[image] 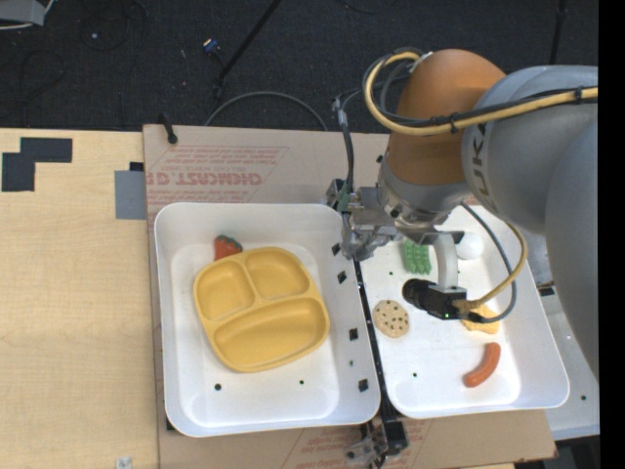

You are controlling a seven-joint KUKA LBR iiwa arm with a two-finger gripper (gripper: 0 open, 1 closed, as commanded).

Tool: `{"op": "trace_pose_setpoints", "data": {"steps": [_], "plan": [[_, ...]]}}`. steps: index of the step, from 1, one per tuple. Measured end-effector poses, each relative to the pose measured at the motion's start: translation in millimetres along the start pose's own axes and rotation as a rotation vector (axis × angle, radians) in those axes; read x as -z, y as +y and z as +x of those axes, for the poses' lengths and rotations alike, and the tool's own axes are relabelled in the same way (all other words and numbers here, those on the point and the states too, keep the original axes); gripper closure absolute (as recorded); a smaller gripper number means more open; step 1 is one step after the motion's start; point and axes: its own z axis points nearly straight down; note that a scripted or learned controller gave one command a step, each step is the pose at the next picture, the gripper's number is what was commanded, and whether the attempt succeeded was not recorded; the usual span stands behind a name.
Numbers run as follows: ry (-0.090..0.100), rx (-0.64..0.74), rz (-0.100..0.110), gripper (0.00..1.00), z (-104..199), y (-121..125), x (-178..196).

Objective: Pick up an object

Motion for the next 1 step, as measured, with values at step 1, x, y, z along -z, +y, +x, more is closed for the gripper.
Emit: {"op": "trace_pose_setpoints", "data": {"steps": [1], "plan": [[-0.001, 0.000, 0.004, 1.00, 50.9, -19.8, -5.6]]}}
